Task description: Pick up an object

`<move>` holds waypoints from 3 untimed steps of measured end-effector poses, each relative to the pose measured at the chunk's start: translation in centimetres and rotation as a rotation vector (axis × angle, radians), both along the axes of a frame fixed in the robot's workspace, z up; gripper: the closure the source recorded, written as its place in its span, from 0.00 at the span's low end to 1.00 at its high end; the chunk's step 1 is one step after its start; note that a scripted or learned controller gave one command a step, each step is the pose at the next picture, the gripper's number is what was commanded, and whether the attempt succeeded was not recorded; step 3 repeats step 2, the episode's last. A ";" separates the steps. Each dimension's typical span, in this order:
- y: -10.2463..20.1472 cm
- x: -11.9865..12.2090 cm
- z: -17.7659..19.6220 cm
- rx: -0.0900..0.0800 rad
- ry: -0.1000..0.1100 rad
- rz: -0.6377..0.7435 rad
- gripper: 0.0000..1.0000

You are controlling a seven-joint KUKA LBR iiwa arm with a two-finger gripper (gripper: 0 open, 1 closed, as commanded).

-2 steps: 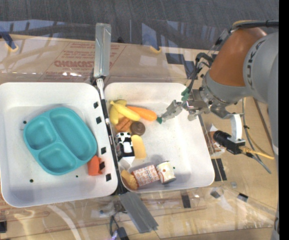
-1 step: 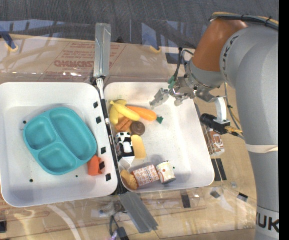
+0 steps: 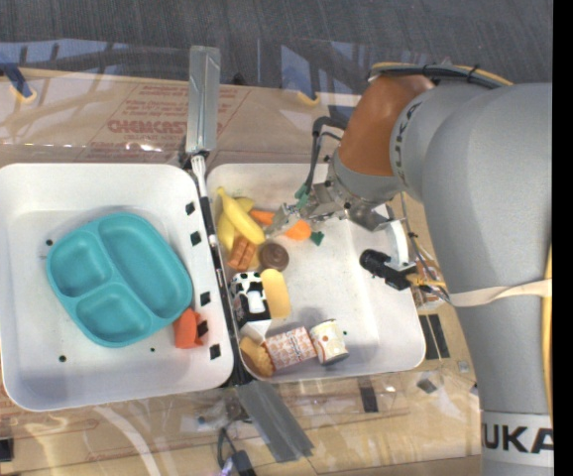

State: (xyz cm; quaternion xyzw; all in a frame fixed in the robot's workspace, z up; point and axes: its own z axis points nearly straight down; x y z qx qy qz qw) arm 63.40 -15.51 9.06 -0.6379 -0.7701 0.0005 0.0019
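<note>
Even, bright overhead light; soft shadows beneath the gripper (image 3: 301, 206), whose small fingers look slightly blurred, perhaps from motion

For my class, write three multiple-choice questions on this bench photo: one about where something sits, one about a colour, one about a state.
1. Where does the divided plate lie?
A. In the left bin
B. In the right bin
C. On the bench between the bins

2. What colour is that plate?
A. Red
B. Teal
C. Black

3. How does the small can in the right bin rest?
A. Upright
B. On its side
C. Stacked on the banana

Answers: 1 A, since it rests on the floor of the left bin. 2 B, as its three compartments are teal. 3 B, since it lies tipped over near the bin's front wall.
</note>
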 end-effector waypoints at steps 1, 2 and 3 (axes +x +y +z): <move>0.0 0.1 1.1 -0.001 -0.001 0.002 1.00; 11.7 2.5 10.8 0.002 -0.011 -0.025 1.00; 11.7 2.5 10.8 0.002 -0.011 -0.025 1.00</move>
